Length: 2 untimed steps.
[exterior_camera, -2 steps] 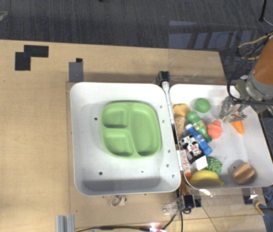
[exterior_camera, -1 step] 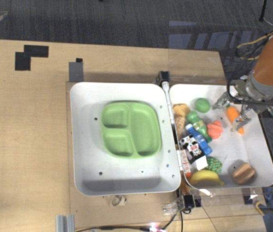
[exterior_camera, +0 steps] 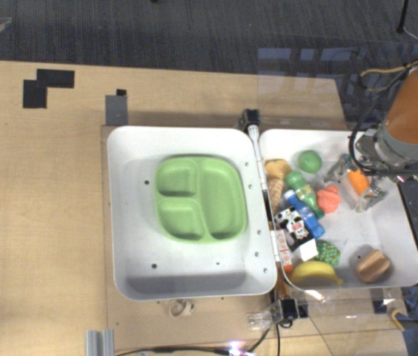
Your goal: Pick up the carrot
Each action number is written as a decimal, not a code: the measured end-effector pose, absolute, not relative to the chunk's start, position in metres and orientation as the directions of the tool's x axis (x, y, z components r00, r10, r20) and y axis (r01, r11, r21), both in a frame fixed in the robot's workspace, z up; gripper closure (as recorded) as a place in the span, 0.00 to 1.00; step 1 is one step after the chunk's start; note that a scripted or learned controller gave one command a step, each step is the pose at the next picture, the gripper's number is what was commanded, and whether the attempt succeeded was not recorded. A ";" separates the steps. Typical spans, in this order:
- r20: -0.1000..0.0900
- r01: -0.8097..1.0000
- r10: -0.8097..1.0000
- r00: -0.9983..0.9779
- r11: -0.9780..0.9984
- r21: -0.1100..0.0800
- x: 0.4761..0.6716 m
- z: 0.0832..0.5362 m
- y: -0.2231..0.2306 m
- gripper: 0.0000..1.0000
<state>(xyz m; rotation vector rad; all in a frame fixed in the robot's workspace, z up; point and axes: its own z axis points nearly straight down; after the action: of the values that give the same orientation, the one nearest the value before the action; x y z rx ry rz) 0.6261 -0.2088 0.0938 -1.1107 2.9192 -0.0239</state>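
Reaching in from the right of the frame, the grey arm with the orange band hangs over the right white bin (exterior_camera: 409,262). Its tool (exterior_camera: 357,182) sits low in the upper right part of that bin. A small orange carrot (exterior_camera: 356,182) shows between the two metal fingers, so the tool looks closed on the carrot. I judge this the gripping step, with the lifting not yet done, because the carrot seems close to the bin floor.

The other toys lie in a heap on the left side of this bin, close to the wall between the bins. There is a round green ball (exterior_camera: 310,160), a pink round toy (exterior_camera: 329,199) just beside the tool, a tan bread-like piece (exterior_camera: 276,170), a blue and green bottle shape (exterior_camera: 302,201), a black and white block (exterior_camera: 293,225), a bumpy green toy (exterior_camera: 329,253) and a yellow banana (exterior_camera: 316,273). A brown wooden piece (exterior_camera: 372,265) lies alone near the lower right corner. The carrot sits apart from the heap, which gives the fingers room on both sides.

The left white bin (exterior_camera: 131,199) holds a light green tray with three parts (exterior_camera: 198,197). It lies flat in the middle. Both bins rest on the tan table (exterior_camera: 46,221).

A thin carrot could slip or turn when it goes up, so I think a slow, straight lift is best. The pink toy is near and could get bumped.
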 end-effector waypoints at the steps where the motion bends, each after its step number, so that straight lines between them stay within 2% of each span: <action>1: -0.021 -0.663 -0.664 -0.748 0.748 -0.033 0.631 0.109 -0.209 1.00; 2: -0.020 -0.663 -0.664 -0.748 0.748 -0.031 0.630 0.108 -0.209 0.00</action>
<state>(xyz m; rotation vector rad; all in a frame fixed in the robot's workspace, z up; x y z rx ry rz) 0.6301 -0.2088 0.1082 -1.1047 2.9089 -0.0337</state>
